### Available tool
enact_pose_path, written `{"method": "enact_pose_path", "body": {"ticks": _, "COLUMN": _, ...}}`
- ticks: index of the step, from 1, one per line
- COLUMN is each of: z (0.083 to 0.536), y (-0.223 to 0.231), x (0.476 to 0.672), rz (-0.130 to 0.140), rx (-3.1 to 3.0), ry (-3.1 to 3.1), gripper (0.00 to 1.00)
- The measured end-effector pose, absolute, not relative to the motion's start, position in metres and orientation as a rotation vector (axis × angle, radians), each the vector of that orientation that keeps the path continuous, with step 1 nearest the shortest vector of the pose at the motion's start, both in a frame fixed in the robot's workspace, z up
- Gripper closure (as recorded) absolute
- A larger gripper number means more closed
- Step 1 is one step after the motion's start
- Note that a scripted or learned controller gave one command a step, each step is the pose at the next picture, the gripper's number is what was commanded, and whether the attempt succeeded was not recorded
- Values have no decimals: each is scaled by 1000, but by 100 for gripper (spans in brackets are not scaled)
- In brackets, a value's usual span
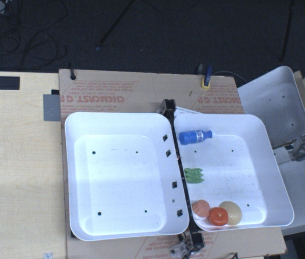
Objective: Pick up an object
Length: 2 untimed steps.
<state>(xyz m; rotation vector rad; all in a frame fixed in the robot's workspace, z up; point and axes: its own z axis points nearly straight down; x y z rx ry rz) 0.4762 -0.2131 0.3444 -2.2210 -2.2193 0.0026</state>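
Observation:
The right bin (260,161) holds a blue bottle (194,137) lying on its side near the far left corner. A small green ridged object (193,175) lies by the bin's left wall. At the near left corner sit a pinkish round piece (200,208), a red round piece (218,216) and a tan round piece (231,211), close together and touching.
The left bin (82,144) stands beside the right one, joined by a black divider strip (176,171). Both rest on a cardboard sheet (115,90). A grey metal plate (274,99) stands at the right behind the right bin.

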Motion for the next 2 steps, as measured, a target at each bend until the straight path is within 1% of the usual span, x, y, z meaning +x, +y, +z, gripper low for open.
{"method": "enact_pose_path", "body": {"ticks": 1, "z": 389, "y": -214, "x": 476, "rz": -1, "rx": -2222, "ry": -2226, "gripper": 100}}
{"method": "enact_pose_path", "body": {"ticks": 2, "z": 369, "y": -213, "x": 476, "rz": 3, "rx": -2220, "ry": -2219, "gripper": 100}}
